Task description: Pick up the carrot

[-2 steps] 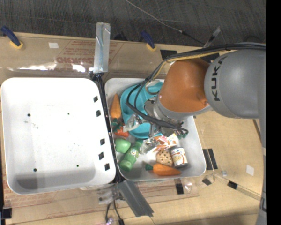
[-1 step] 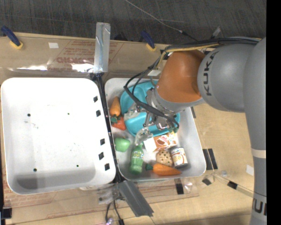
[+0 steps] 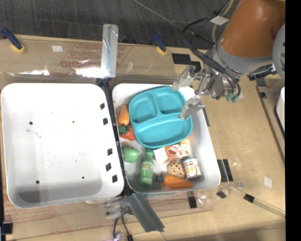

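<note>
The carrot (image 3: 178, 182), orange and lying on its side, rests along the near wall of the right bin (image 3: 210, 149), just below a cookie and a small can. My gripper (image 3: 187, 95) hovers at the far right corner of that bin, over the rim of a teal divided plate (image 3: 158, 117). Its two fingers are spread open, with nothing between them. The carrot lies well toward the near side from the gripper, with the plate and a snack packet in between.
An orange-yellow pepper (image 3: 123, 115) and a red item (image 3: 127, 132) lie left of the plate. A green fruit (image 3: 131, 155), a green bottle (image 3: 147, 170), a snack packet (image 3: 177, 149), a cookie (image 3: 175, 168) and a can (image 3: 191, 168) crowd the near part. The left bin (image 3: 20, 99) stands alongside.
</note>
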Available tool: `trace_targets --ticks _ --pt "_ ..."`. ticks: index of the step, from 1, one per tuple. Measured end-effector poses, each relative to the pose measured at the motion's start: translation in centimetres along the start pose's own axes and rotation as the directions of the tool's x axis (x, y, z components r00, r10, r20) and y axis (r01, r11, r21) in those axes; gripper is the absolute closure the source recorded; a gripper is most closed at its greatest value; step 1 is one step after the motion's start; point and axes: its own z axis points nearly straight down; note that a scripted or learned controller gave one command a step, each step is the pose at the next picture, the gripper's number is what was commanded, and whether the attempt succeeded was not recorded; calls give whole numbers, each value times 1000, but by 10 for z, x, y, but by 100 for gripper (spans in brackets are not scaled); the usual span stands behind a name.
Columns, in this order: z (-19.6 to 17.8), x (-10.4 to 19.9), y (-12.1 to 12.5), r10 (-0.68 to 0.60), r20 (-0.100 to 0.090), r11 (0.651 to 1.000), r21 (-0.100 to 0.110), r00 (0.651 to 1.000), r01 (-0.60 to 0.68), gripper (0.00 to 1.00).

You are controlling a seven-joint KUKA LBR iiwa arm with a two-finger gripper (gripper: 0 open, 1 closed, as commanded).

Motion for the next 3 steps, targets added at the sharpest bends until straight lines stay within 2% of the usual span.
trace_targets --ticks 1,2,3 --pt "42 -7 37 -533 -9 846 -10 846 533 0" --pt "124 -12 74 -531 -13 847 -17 847 531 0" --pt "126 16 117 -544 -8 839 -12 839 543 0"
